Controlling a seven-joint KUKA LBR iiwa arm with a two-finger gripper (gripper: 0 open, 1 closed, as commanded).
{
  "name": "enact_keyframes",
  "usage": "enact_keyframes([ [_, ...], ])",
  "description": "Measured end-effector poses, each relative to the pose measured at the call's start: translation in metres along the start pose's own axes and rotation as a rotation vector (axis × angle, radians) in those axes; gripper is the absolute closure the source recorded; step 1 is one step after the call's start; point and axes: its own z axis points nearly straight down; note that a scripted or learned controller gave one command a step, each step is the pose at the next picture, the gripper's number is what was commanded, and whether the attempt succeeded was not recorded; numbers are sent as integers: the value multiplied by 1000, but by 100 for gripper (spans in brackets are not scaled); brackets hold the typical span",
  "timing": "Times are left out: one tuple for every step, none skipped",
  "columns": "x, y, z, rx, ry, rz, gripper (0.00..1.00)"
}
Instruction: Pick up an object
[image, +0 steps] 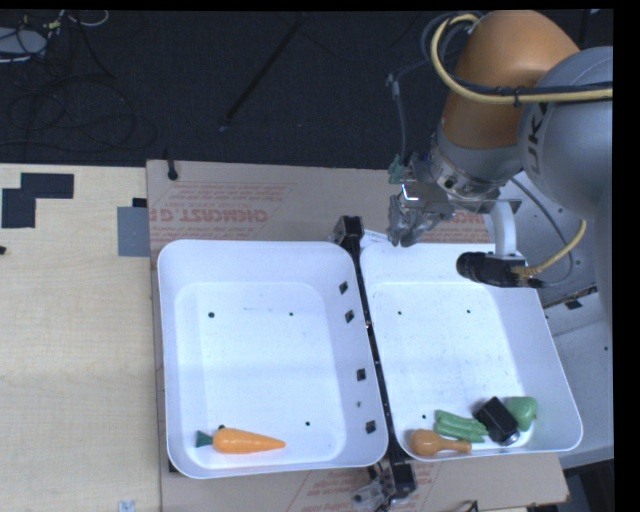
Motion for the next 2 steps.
enact_keyframes([
  [28,1,-76,-17,3,-6,100],
  [73,-4,-53,-7,2,-7,100],
])
